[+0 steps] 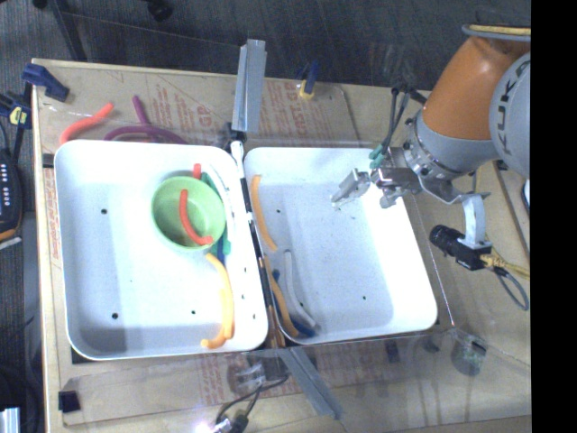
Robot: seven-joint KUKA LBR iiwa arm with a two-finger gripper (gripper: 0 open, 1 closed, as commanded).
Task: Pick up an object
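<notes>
**A:** Where is the gripper (368,190) right now?

**B:** Above the upper right part of the right bin (397,309), reaching in from the right. The two fingers stand spread apart, with nothing between them. That reads to me as a hand readied for a grasp and not yet lowered.

**A:** And what could it take?

**B:** In that same bin the candidates lie along the left wall: a thin orange strip (261,216), and lower down a grey strip (297,291) over something blue (too small to name). My guess is that they slid there and now rest against the wall, which makes them awkward for a top-down pinch.

**A:** The left bin (86,327)?

**B:** It is fuller. A green bowl (187,214) sits near its upper middle with a red curved piece (191,225) lying across it, and a yellow-orange curved strip (223,307) runs down beside the right wall. All of this is well apart from the gripper.

**A:** So how far along?

**B:** I judge the pick hasn't begun; nothing is lifted. The bin floor directly under the fingers looks bare, so closing there would catch nothing.
</notes>
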